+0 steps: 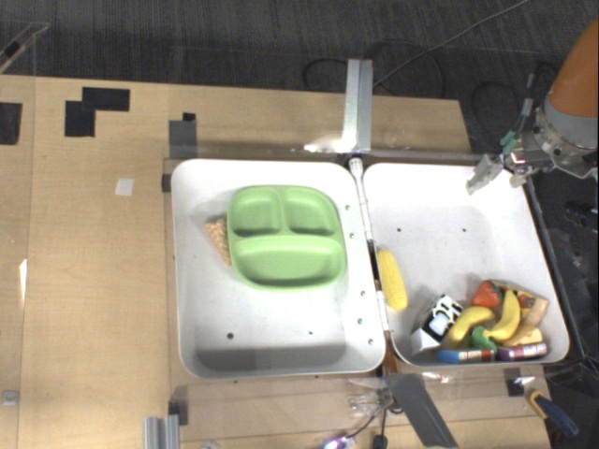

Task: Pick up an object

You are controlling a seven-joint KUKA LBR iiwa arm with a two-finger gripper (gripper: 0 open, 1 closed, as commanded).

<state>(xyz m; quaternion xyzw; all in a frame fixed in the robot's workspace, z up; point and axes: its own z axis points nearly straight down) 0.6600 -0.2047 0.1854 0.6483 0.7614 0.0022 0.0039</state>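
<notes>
My gripper [499, 173] hangs over the far right corner of the right bin [449, 223], open with nothing between its fingers. The arm's orange band [576, 82] shows above it at the right edge. A yellow corn cob [391, 281] lies against that bin's left wall. In its near right corner sits a pile: a yellow banana [506, 316], a red tomato-like piece [485, 295], a black-and-white item [440, 318] and a purple marker [510, 352]. The gripper is well apart from all of these.
The left bin [234, 335] holds a green divided plate [284, 235] with a tan speckled item [217, 239] poking out from under its left edge. A metal post [359, 101] stands behind the divider between the bins. Cables lie beyond the bench.
</notes>
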